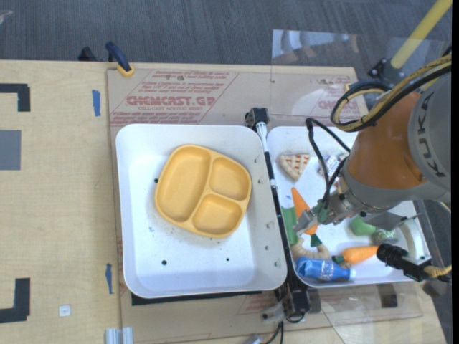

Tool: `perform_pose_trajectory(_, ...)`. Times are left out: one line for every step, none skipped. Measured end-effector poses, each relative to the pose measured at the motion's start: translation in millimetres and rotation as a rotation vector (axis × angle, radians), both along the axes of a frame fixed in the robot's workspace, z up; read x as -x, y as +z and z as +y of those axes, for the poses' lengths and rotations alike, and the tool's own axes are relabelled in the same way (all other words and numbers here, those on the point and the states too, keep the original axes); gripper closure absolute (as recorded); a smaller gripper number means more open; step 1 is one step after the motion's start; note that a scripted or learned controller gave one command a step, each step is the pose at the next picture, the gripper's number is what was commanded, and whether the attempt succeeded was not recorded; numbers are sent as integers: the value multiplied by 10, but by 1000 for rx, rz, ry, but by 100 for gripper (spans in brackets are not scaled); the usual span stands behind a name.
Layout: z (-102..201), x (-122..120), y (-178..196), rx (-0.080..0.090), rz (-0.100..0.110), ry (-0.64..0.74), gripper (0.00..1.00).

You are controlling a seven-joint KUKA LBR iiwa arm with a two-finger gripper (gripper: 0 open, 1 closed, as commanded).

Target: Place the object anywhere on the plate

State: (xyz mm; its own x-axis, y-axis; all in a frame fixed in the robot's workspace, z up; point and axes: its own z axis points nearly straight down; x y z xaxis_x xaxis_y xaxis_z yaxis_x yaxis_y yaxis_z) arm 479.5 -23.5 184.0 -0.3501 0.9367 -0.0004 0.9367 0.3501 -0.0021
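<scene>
Camera view: gripper (313, 221) low in the right bin (409, 274), among toy foods.
Whether its jaws are wide or narrow cannot be told. An orange carrot (299, 201) lies just beside its tip, up and to the left, seemingly touching; it cannot be seen between the jaws. A waffle wedge (293, 165), another carrot (358, 254) and a blue packet (323, 269) lie nearby. The yellow plate (203, 190) sits in the left bin (143, 264), well apart.

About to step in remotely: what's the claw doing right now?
Claw: down in the right bin among the toy food; open or closed cannot be told.
</scene>
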Motion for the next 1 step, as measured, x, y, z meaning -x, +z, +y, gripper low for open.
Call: perform_pose_trajectory(0,0,1,0,0,0,0)
